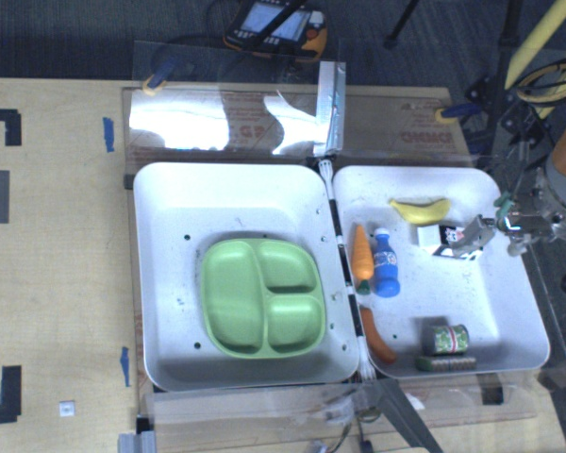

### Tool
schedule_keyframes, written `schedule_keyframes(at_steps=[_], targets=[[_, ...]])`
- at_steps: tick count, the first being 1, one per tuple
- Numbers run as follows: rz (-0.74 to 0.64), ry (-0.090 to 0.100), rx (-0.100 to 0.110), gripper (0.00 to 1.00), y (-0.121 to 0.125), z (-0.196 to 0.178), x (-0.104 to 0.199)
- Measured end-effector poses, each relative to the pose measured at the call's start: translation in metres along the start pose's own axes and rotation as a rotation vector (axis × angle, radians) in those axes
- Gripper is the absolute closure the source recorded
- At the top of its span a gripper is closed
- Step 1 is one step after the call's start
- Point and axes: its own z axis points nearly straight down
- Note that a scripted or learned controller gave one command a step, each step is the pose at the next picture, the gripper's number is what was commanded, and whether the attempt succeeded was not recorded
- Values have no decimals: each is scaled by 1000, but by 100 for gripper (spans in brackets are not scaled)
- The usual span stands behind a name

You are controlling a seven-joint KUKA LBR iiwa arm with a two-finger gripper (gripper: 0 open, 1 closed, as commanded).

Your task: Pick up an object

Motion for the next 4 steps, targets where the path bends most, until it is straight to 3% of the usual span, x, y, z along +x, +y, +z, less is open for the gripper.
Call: schedule_keyframes(at_steps=[1,2,3,4], targets=[[-260,-5,-7,0,28,-96,-22],[-740,-2,-4,0,56,76,6],[-707,-5,-6,0,133,81,47],[-776,-9,-16,0,107,115,44]])
